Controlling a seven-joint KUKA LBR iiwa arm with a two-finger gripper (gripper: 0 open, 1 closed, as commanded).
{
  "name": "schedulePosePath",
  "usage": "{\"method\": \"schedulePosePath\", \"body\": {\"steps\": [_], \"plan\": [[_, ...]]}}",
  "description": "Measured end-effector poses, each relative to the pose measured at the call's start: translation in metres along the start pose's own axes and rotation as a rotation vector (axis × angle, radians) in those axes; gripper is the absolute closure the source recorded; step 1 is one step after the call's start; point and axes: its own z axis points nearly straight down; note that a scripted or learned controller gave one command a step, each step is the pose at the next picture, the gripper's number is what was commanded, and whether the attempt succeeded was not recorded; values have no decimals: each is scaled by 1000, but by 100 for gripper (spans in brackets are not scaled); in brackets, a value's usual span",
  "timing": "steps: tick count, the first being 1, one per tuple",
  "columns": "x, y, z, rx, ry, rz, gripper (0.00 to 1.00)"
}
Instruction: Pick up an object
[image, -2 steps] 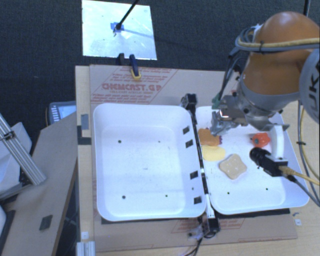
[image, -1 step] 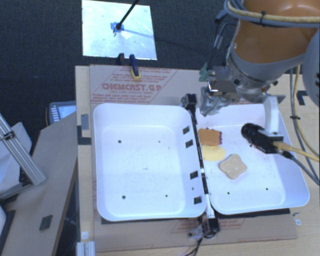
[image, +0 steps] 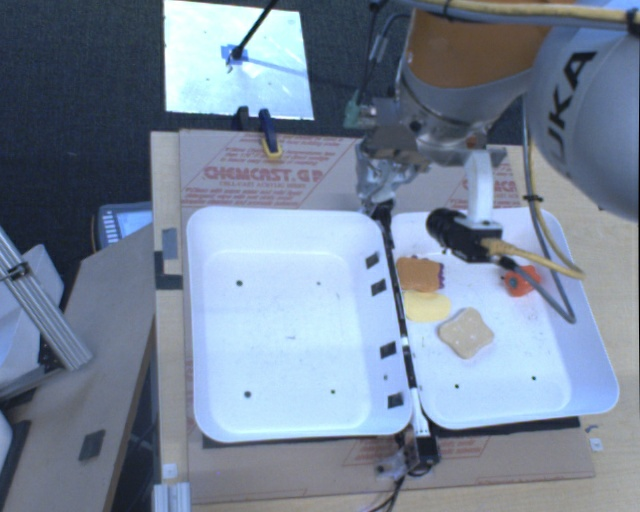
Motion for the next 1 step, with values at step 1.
{"method": "schedulePosePath", "body": {"steps": [1], "plan": [[37,10,22,4,-1,0,100]]}}
